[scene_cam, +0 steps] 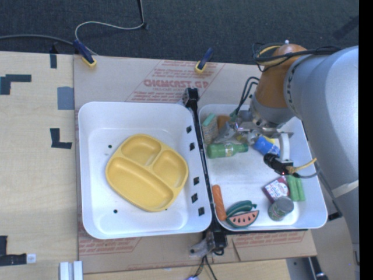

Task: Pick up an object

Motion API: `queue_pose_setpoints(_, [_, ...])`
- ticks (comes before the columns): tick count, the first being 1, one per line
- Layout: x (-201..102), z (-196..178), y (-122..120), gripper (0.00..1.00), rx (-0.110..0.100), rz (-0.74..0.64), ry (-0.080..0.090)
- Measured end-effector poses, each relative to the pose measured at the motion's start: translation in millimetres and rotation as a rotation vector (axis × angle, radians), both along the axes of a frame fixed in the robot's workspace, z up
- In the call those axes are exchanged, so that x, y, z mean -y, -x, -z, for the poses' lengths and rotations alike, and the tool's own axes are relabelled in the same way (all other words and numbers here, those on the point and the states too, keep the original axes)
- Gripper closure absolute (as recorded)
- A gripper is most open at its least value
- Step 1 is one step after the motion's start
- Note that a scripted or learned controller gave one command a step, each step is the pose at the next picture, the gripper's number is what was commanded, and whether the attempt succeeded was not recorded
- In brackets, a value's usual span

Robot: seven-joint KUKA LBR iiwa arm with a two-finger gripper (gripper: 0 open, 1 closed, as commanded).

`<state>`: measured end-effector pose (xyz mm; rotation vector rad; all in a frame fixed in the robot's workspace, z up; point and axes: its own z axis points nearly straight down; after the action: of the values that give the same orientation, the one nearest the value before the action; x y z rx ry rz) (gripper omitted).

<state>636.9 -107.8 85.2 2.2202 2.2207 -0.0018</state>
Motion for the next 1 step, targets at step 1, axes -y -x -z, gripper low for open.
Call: queue_pose_setpoints(1, [0.3, -9.8, -0.1, 1.0, 0.001, -0.001, 0.001])
